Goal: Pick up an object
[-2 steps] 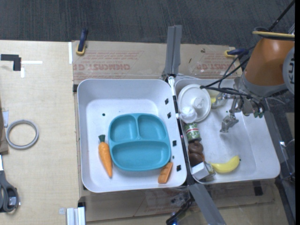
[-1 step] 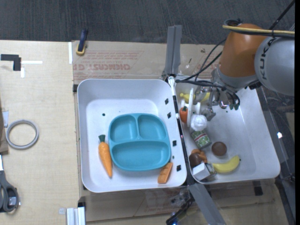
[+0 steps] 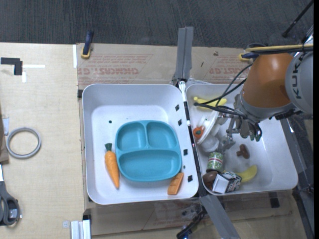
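Observation:
My gripper (image 3: pixel 238 133) hangs low over the middle of the right bin (image 3: pixel 273 156), below the arm's orange band. Just beneath and around it lie a green can (image 3: pixel 215 161), a small brown piece (image 3: pixel 243 151) and a white cup (image 3: pixel 208 126) with a red-orange item (image 3: pixel 199 132) beside it. A banana (image 3: pixel 247 174), a white and black box (image 3: pixel 227 181) and a dark brown lump (image 3: pixel 210 177) sit at the bin's near edge. A yellow item (image 3: pixel 209 102) lies at the far side. The arm hides part of the bin's floor.
The left bin (image 3: pixel 89 98) holds a blue divided plate (image 3: pixel 148 151), a carrot (image 3: pixel 112 167) and an orange wedge (image 3: pixel 175 184). A grey tape ring (image 3: pixel 22 142) and scissors (image 3: pixel 7 208) lie on the bench at left. Cables trail from the arm over the right bin.

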You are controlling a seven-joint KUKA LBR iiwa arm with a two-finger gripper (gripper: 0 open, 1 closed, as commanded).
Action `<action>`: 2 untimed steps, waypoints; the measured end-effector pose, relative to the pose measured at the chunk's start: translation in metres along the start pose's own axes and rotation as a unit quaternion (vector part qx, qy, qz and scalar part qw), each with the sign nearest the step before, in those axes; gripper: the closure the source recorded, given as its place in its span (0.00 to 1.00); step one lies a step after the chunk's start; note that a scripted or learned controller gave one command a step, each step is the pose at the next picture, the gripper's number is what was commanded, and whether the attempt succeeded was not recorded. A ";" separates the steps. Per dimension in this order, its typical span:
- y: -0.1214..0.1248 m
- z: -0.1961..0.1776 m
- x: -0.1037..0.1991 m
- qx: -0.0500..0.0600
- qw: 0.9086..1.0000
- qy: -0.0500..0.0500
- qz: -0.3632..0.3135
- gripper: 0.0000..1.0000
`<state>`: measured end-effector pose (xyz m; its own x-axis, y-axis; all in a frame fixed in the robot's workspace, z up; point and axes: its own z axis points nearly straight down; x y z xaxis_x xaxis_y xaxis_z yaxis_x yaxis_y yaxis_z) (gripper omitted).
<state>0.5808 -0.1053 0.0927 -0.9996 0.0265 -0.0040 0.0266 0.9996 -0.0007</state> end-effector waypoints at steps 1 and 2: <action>-0.013 -0.009 0.086 0.002 0.999 -0.019 0.047 0.00; 0.004 -0.002 -0.031 0.000 0.999 -0.001 0.044 0.00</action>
